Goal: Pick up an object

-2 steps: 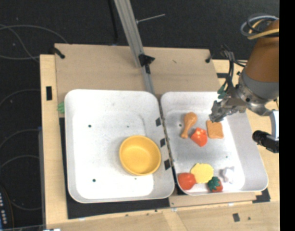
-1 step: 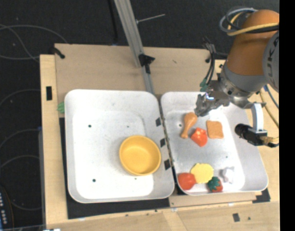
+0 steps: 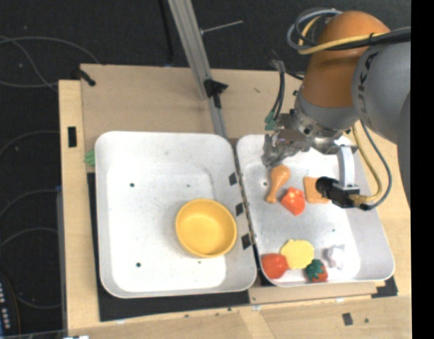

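1. The tool (image 3: 279,154) hangs low over the far end of the right bin (image 3: 365,224), directly above the upper end of a tan drumstick-shaped toy (image 3: 276,182). How it stands, wide or narrow, I cannot tell; the wrist housing and cables hide it.

2. That drumstick toy looks like the likeliest target. It lies tilted, close to the bin's left wall, with a red pepper-like toy (image 3: 293,201) just beside its lower end.

3. Other candidates sit in the same bin: an orange slab (image 3: 314,189) near the pepper, and at the near edge a red piece (image 3: 274,265), a yellow piece (image 3: 297,253), a small green-and-red piece (image 3: 316,271) and a little white piece (image 3: 335,256). A yellow bowl (image 3: 206,227) sits in the left bin (image 3: 132,161).

4. Risk, as I judge it: the toy's narrow end is rounded and slanted, so a closing grip may squeeze it sideways and let it pop free.

5. The nearby bin wall could catch the tool and spoil the descent.

6. A grip set too far down could pinch or nudge the pepper toy as well.
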### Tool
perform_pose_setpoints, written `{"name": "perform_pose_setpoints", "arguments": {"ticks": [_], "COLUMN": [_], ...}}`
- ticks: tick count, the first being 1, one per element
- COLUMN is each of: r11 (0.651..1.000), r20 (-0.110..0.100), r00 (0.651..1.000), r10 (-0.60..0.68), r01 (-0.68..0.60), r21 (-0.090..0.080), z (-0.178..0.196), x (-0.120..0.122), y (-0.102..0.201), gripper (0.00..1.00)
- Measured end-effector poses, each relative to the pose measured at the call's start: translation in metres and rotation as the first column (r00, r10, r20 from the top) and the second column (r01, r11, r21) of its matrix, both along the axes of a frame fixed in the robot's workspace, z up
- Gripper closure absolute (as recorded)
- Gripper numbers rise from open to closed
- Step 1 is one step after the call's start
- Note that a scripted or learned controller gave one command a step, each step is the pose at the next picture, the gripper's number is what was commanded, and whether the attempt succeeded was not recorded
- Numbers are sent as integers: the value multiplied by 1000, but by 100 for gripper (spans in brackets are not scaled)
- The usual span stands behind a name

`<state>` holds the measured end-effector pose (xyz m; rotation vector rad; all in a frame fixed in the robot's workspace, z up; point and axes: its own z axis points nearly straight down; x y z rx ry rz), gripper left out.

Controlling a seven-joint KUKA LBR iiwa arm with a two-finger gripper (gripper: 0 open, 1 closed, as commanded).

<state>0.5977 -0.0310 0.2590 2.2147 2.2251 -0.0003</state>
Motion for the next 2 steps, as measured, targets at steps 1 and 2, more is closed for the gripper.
{"name": "perform_pose_setpoints", "arguments": {"ticks": [1, 2], "r11": [1000, 1000], "r20": [0, 0], "r00": [1000, 1000], "r10": [0, 2], "r01": [0, -2], "r21": [0, 1], "z": [-4, -10], "x": [14, 24], "y": [40, 101], "gripper": [100, 100]}}
